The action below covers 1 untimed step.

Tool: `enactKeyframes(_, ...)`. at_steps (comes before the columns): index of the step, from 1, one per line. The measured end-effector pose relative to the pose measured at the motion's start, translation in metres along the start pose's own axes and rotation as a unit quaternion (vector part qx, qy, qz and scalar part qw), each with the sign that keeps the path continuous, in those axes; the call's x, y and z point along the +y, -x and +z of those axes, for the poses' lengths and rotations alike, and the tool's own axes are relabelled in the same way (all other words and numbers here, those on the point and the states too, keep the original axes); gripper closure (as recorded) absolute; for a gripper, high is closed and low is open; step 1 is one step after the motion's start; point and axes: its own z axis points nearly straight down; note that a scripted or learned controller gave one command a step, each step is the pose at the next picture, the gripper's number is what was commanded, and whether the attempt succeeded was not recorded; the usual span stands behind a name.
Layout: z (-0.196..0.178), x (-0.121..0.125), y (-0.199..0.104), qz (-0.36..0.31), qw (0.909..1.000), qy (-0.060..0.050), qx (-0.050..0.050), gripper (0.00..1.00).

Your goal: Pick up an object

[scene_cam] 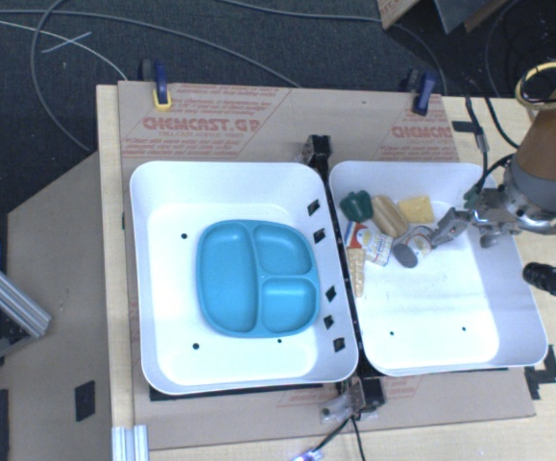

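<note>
Several small objects lie bunched in the upper left part of the right bin [470, 339]. Among them are a green piece [356, 203], a tan cylinder [388, 216], a yellow block [416, 207], a small grey round piece [407, 254] and an orange-and-white packet [356, 262]. My gripper [435, 232] reaches in from the right and sits low over the bin, just right of the tan cylinder and below the yellow block. Its tip is close to the grey round piece. The view does not show whether anything is held.
A blue divided plate [256, 277] lies in the middle of the left bin [162, 219]. The arm's wrist [539, 176] hangs over the right bin's upper right rim. Cables run across the dark floor behind the bench. The right bin's lower half is bare white floor.
</note>
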Motion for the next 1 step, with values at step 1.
enactKeyframes(1,0.0503,0.0008,0.0006,0.000,1.0000,0.001,-0.001,0.00)
